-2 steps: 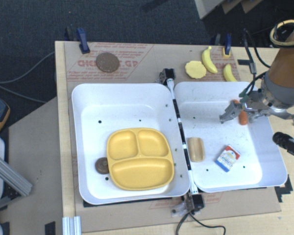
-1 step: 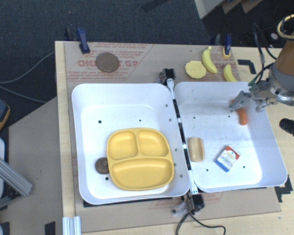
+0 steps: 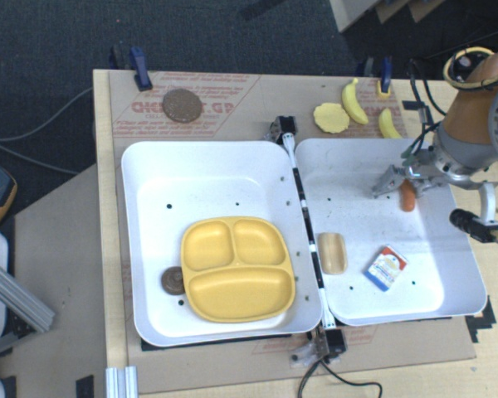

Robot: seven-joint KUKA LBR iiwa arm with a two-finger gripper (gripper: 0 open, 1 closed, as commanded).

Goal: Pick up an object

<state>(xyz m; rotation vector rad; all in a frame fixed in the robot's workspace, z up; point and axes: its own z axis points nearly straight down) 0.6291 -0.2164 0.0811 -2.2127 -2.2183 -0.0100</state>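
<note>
Orange piece: small orange-red object (image 3: 408,197) low in the right bin (image 3: 349,168), directly under the gripper (image 3: 407,181) — likely the chosen target, judging by how squarely the wrist sits over it.
Jaws: cannot tell, wide or narrow; metal linkage splayed to either side, tips lost against the orange piece, so no claim of a hold yet.
Arm: grey with the orange band (image 3: 469,114), reaching in from the right and angled down toward the bin's upper half, a posture suited to a top-down grab.
Other candidates: tan bread-like slab (image 3: 331,252) hard against the divider edge, awkward for fingers; small blue-and-white carton (image 3: 387,268) lying flat, well apart from the gripper.
Left bin: yellow divided tray (image 3: 236,268) taking most of the floor, brown disc (image 3: 173,281) tucked beside its left edge.
Bench top: bananas (image 3: 356,102), yellow round piece (image 3: 332,118), brown cookie-like disc (image 3: 182,104) parked outside both bins, probably out of play.
Risk: small rounded target, easy to nudge aside on a slightly off-centre closing.
</note>
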